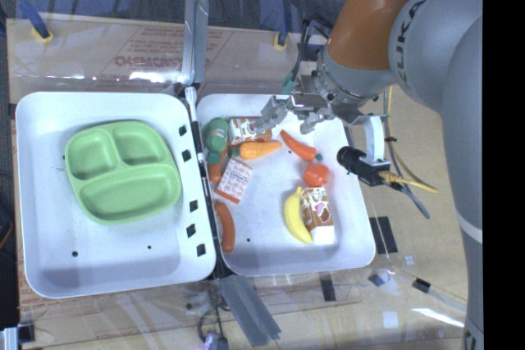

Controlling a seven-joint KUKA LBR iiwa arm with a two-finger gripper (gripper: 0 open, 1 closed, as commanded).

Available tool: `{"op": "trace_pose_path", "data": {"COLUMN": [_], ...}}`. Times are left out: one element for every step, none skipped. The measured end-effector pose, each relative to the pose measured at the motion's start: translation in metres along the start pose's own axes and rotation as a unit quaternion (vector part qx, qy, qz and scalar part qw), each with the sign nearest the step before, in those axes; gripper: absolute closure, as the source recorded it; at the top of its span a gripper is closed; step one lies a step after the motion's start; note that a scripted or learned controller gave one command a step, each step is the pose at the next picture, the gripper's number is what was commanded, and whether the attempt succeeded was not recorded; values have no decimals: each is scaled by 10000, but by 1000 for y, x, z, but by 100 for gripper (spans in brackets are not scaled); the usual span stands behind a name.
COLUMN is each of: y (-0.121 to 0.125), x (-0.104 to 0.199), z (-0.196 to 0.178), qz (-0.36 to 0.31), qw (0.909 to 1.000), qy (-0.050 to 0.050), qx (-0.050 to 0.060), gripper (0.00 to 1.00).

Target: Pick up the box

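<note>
The right bin (271, 250) holds three small boxes. A red and white box (235, 179) lies flat at its left side. A brown and white carton (317, 215) lies at the right beside a banana (295, 219). A small orange box (244, 129) lies at the back next to a green can (216, 135). My gripper (289, 120) hovers over the back of this bin. Its two grey fingers (267, 115) are spread apart, open, with nothing between them. The left finger is just right of the small orange box, and a red pepper (298, 146) lies just in front of the gripper.
An orange carrot (259, 149), a tomato (316, 174) and a sausage (225, 226) also lie in the right bin. The left bin (49, 258) holds a green divided plate (123, 170). A black divider (194, 176) separates the bins. The arm (385, 20) looms over the back right.
</note>
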State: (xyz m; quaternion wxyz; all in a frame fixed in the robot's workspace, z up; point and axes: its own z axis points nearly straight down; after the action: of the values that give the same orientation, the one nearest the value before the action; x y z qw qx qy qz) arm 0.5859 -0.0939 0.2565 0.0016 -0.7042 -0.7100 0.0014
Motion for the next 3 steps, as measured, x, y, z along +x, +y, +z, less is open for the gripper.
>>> {"op": "trace_pose_path", "data": {"y": [-13, -16, -48], "x": [81, -9, 8], "z": [66, 126, 65], "qz": [-271, -347, -805], "qw": [9996, 9994, 9968], "qy": [-5, -4, -3], "qx": [4, 1, -18], "gripper": [0, 0, 0]}}
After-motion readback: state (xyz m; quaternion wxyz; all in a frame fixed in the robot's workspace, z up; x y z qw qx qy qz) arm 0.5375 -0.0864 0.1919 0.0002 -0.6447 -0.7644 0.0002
